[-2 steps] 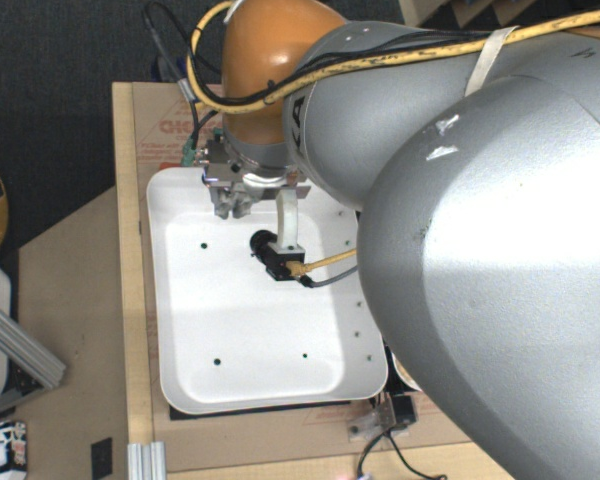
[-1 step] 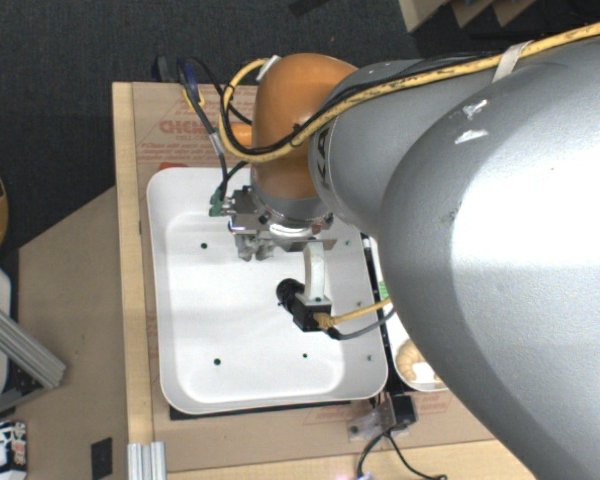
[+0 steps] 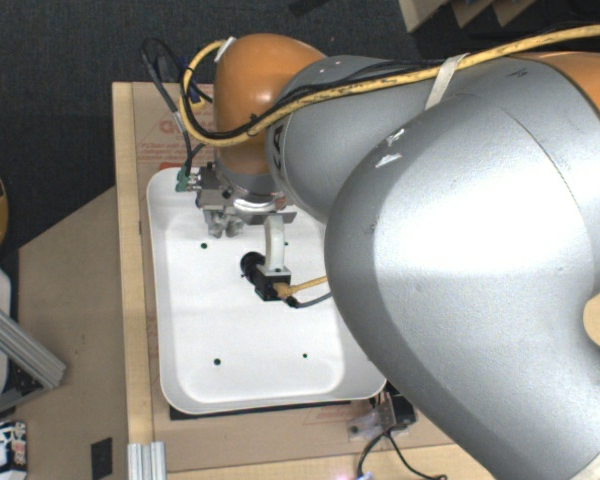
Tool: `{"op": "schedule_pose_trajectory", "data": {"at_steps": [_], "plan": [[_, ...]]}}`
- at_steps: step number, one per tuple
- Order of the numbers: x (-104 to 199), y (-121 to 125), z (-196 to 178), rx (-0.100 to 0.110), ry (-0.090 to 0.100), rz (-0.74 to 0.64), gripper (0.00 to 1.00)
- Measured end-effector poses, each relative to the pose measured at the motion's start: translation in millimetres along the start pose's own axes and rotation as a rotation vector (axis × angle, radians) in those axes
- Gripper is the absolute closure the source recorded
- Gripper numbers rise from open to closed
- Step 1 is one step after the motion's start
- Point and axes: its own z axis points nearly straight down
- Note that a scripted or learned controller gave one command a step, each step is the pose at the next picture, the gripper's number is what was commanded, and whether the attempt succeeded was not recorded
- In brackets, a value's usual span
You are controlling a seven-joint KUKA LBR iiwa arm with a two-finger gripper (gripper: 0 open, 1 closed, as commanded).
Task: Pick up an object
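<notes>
My gripper hung low over the far corner of the white bin; spread or closed, I could not tell. My arm hid any object, so I judged sighting one first wisest.

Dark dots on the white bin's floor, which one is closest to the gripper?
The upper-left dot, just beside the gripper; the other two dots lie farther down, near the bin rim.
</notes>
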Motion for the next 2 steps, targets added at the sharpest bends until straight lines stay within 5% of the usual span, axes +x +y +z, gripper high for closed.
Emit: {"op": "schedule_pose_trajectory", "data": {"at_steps": [2], "plan": [[0, -1, -22, 0.000, 0.000, 0.000, 1.00]]}}
